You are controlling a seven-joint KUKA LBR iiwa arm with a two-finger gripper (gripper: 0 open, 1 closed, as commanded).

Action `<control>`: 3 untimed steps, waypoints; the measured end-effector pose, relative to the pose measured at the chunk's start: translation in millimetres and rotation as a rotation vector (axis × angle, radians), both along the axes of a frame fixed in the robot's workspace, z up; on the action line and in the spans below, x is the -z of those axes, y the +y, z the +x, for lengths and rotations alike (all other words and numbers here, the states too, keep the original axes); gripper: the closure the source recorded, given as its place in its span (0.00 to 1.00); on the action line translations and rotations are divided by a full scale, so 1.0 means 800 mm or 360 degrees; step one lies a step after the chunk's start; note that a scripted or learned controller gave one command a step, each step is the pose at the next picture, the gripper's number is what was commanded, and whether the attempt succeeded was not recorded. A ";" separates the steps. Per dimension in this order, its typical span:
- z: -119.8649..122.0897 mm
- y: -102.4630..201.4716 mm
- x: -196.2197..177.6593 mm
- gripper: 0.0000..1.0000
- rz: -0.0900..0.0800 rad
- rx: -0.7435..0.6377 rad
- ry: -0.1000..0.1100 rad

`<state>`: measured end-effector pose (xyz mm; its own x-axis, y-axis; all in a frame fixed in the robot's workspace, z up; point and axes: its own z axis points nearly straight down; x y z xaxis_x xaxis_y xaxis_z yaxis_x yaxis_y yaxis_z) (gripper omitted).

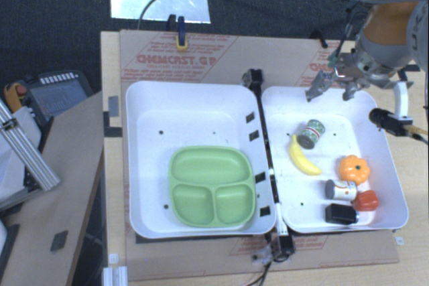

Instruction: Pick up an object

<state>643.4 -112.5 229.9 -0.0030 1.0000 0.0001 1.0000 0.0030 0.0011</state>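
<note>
A: Nearest the camera, what's in the right bin (385,164)?
B: A black block (340,213) at the near edge. Touching it on the far right, a red pepper-like toy (366,200). Just beyond the block, a small white bottle with a grey cap (341,189) on its side. Past that, touching the bottle, an orange pumpkin toy (353,169).
A: Rest of that bin?
B: A banana (303,157) left of the pumpkin, lying lengthwise toward the far wall. At the banana's far end, a small can with a green label (310,134), tilted, just beside its tip.
A: Gripper?
B: The gripper (334,86) hangs over the bin's far edge, well apart from the can. Fingers (318,88) spread, nothing between them. Grey arm with the orange band (397,3) comes in from the right.
A: Left bin?
B: The left bin (144,144) holds a green three-compartment tray (211,185) in its near half, flat on the floor, close to the divider shared with the right bin.
A: Any object picked?
B: No. All six items sit on the right bin's floor.
</note>
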 end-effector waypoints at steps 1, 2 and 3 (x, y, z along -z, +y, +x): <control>-0.007 0.003 0.053 0.00 -0.0001 0.0002 0.0001; -0.007 0.004 0.105 0.00 0.0000 0.0003 0.0004; -0.005 -0.004 0.160 0.00 0.0000 0.0004 0.0005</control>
<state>639.4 -115.9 101.9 -0.0003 1.0000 -0.0002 1.0000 0.0003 -0.0021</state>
